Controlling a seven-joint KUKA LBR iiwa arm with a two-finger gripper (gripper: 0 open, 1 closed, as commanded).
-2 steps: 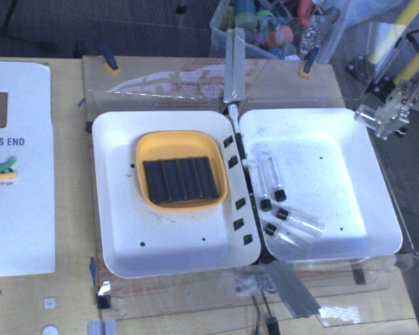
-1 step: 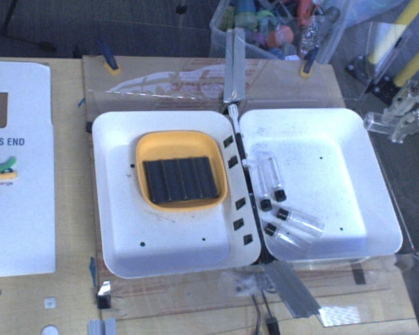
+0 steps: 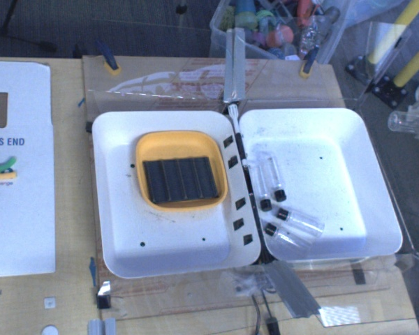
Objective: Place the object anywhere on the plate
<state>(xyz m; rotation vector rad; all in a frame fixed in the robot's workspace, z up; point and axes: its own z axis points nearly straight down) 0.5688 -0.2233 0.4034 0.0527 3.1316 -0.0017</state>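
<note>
**Block already on the plate; arm away from the bins**

A dark ribbed block (image 3: pixel 181 179) lies flat in the middle of the yellow plate (image 3: pixel 145 147), which sits in the left bin (image 3: pixel 112 187). Judged by that, the placing looks done and nothing seems left to move. In the right bin (image 3: pixel 349 180), near its left wall, lie a few clear tubes (image 3: pixel 274 187) with dark caps; how many is hard to tell, perhaps three. They lie well apart from the plate. I cannot tell how the pincer stands.
</note>
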